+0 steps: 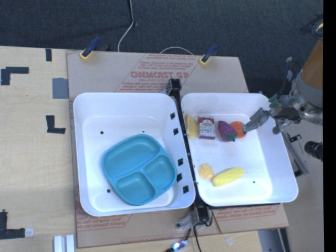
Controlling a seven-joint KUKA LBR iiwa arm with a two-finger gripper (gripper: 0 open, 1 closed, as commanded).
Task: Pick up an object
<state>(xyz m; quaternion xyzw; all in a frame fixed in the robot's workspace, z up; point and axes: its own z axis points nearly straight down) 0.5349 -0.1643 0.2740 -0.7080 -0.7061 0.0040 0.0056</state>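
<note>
The hand (255, 122) hangs over the right bin (273, 156), just beside the orange toy (239, 128) and purple grapes (226, 130). Whether it grips anything, I cannot tell. A toy corn cob (227, 176) lies nearer the front.

A robotics lab: clamped cardboard (157, 75), taped bench markers (16, 73), loose cable (126, 20)

The right bin (273, 185) holds six small toys. Along its far side, from left to right, lie a yellow piece (191, 126) against the left wall, a red box (207, 128) lying flat just beside it, a purple grape bunch (227, 130), and an orange piece (239, 128) touching the grapes. Nearer the front lie a small yellow lump (206, 170) and a corn cob (228, 176), tilted, just beside it.
</note>
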